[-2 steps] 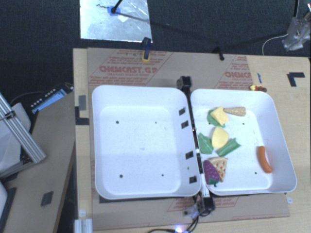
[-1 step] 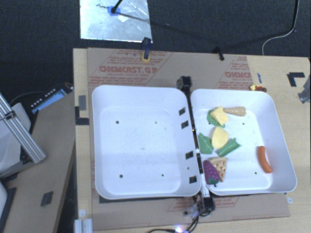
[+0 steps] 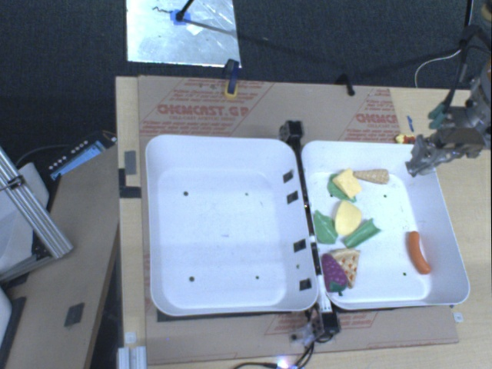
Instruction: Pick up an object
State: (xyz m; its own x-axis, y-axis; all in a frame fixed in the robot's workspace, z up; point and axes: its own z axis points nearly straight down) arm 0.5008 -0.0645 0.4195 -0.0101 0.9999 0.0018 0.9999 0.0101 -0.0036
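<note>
Toy food lies in the right bin [image 3: 442,206]: an orange sausage [image 3: 418,252] near its right wall, a yellow piece [image 3: 347,218] and green pieces [image 3: 361,232] toward its left wall, a waffle [image 3: 346,265] and purple grapes [image 3: 333,272] near its front-left corner. The gripper [image 3: 422,160] hovers over the back-right corner, holding nothing.

The arm [image 3: 478,91] is cut off by the right edge.

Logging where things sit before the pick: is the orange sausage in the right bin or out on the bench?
In. The orange sausage lies flat on the right bin's floor, near its right wall.
</note>
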